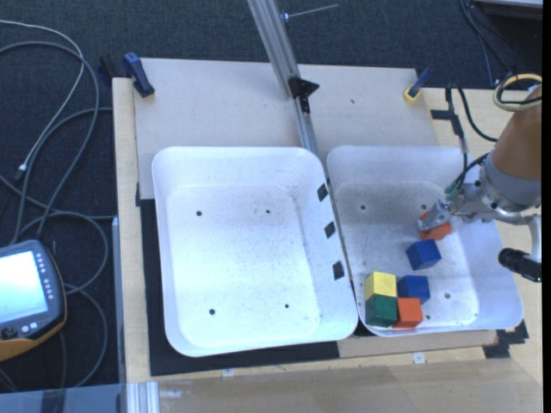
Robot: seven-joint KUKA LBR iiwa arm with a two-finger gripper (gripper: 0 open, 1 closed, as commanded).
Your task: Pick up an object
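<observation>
Speckled white bins (232,188) look like smooth plastic; bench (215,101) matt board.

Nothing you can actually read here. The handheld pendant (26,295) out at 9 o'clock has its screen lit, but it's just a pale glow for you, no characters come through. The coloured blocks (396,298) down at 5 o'clock in the right bin (482,312) have plain faces, no letters or numbers on them. The black tabs (330,229) along the seam between the bins look blank too. No brand marks or labels show on the arm (521,157) at 3 o'clock.
</observation>
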